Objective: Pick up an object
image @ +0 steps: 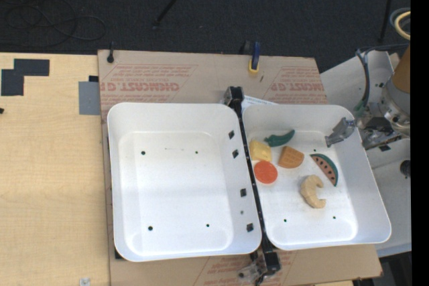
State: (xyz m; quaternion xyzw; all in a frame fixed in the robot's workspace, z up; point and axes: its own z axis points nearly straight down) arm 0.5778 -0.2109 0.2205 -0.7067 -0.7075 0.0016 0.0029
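Observation:
The right bin (348,228) holds several toy foods. A green pepper (279,138) lies at its back, with a yellow chunk (261,151) and an orange wedge (291,157) just in front of it. A round orange-red piece (266,173) sits by the divider. A watermelon slice (326,168) and a beige curved piece (312,191) lie further right. My gripper (356,134) hovers over the bin's right rear rim, open, with nothing between its fingers. It is up and to the right of the watermelon slice.
The left bin (127,211) sits beside the right one, joined by a black divider strip (242,171). Both rest on a cardboard sheet (167,77). A blue-and-yellow clamp (254,57) grips the cardboard's back edge. A wooden bench (47,177) lies to the left.

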